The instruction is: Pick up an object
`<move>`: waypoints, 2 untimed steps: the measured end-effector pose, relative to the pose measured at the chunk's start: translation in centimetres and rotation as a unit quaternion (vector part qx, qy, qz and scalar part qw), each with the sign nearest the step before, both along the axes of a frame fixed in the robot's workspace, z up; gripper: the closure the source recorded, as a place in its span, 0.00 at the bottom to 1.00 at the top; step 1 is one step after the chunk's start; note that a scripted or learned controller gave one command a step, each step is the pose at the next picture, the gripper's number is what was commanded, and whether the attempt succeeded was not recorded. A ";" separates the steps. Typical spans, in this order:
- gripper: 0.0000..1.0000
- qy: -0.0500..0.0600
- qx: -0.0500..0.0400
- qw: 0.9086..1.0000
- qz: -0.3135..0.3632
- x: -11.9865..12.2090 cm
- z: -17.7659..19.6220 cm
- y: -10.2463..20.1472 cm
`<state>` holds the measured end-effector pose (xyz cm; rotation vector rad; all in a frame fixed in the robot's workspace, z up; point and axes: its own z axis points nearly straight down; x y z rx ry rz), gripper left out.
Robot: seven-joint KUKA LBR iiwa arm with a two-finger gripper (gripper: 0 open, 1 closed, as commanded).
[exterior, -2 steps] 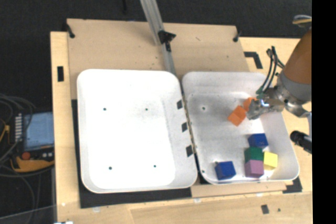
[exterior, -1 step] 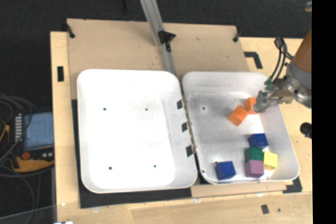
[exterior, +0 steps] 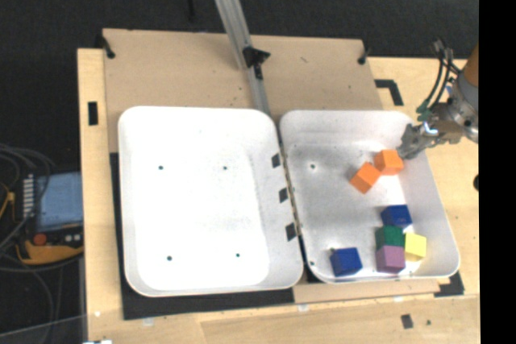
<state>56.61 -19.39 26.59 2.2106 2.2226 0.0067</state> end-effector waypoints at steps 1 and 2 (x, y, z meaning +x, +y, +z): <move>1.00 0.003 0.001 1.000 0.001 0.1 0.4 4.5; 1.00 0.004 0.001 1.000 0.000 0.0 -0.9 9.8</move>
